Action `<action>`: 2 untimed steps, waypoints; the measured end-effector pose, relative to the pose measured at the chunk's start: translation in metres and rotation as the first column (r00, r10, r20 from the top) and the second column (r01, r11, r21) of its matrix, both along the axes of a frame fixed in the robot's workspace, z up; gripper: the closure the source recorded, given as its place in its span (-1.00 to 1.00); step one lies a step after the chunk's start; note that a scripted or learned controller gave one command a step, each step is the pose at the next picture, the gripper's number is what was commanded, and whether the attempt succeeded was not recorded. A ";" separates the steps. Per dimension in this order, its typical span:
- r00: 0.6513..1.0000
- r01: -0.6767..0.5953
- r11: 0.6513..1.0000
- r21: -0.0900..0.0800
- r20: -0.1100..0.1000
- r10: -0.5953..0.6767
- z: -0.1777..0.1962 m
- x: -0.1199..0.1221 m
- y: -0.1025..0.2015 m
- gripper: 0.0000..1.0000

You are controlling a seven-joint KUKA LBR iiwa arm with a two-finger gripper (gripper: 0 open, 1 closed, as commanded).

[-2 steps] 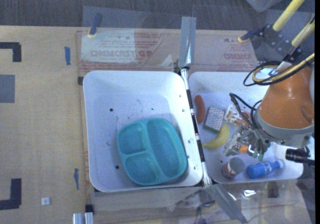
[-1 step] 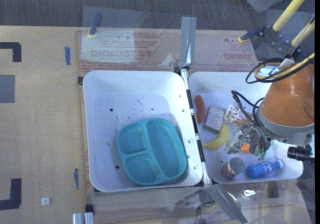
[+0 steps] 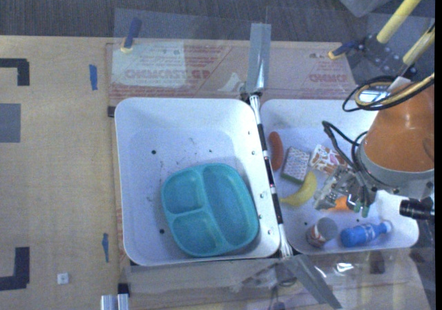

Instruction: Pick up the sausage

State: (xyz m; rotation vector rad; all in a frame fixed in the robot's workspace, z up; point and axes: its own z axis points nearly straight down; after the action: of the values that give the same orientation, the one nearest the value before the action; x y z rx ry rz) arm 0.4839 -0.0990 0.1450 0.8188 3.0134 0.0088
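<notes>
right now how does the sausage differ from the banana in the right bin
The sausage is reddish-orange; the banana is yellow. The sausage lies nearly straight along the bin's left wall, pointing up and down the view, while the banana curves and lies on a diagonal nearer the bin's middle. The sausage sits apart from the clutter; the banana lies against the grey patterned block. Both lie flat on the bin floor, away from the tool.

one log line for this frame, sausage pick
task: pick sausage | sausage: right bin, by left wall, untouched | gripper: over right bin, right of banana | status: not grasped
</notes>
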 end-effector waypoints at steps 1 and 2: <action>1.000 0.003 1.000 0.000 0.007 -0.003 0.010 0.002 -0.001 1.00; 0.975 0.222 0.975 -0.001 -0.013 -0.222 0.057 -0.003 -0.032 1.00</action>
State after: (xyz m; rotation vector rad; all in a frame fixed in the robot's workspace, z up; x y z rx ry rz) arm 0.4809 -0.1310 0.2019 1.1552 2.9145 0.0005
